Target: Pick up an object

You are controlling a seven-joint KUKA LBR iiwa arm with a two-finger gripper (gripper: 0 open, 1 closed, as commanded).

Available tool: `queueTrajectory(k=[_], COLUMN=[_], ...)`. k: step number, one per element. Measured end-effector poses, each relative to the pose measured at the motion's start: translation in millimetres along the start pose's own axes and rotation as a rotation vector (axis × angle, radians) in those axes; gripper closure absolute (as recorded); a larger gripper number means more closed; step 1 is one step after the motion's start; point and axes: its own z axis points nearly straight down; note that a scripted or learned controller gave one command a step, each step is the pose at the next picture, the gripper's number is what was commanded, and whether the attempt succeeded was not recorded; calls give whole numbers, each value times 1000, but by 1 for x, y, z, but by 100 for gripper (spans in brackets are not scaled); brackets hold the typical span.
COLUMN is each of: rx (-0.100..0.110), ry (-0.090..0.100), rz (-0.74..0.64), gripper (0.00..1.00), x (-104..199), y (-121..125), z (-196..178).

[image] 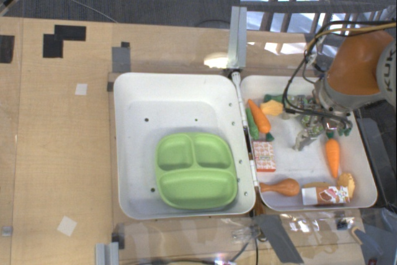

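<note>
The right bin [291, 161] holds several toy foods. An orange carrot [259, 116] lies by its left wall beside a green vegetable [252, 128], with a yellow piece [272, 108] behind them. A second carrot [333, 157] lies at the right. My gripper [306, 135] hangs low over the middle of this bin, between the two carrots, under the orange-banded wrist [356, 65]. Something small and green [317, 130] shows right at the gripper; I cannot see whether it is held.
A red and white packet [264, 156], a brown gourd-shaped piece [282, 187], a small carton [325, 195] and a tan piece [347, 182] lie along the right bin's front. A green divided plate [195, 170] sits in the left bin [133, 133].
</note>
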Motion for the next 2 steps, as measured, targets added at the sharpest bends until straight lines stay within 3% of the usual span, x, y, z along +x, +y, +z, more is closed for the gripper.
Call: queueTrajectory(k=[1,2], rx=[5,9], ry=[3,-13], rz=[23,15], gripper=[0,100], x=[43,37], y=[-46,-44], z=[-1,-16])
